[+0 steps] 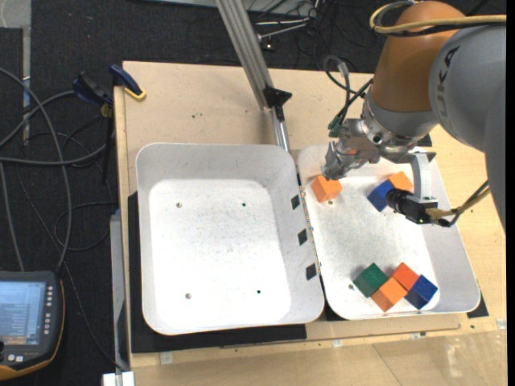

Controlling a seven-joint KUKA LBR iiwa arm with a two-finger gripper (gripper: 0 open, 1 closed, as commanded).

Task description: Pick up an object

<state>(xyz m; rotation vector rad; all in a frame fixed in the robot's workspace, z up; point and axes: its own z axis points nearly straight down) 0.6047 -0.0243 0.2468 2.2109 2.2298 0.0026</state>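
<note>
On wooden bench (201,111), two white bins (161,215)

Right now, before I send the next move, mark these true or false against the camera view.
1. The end effector is over the right bin. True.
2. An orange block lies just below the end effector. True.
3. The green block sits in the left bin. False: it is in the right bin, beside other blocks.
4. The blue block is near the right bin's front edge. False: it lies in the far half.
</note>
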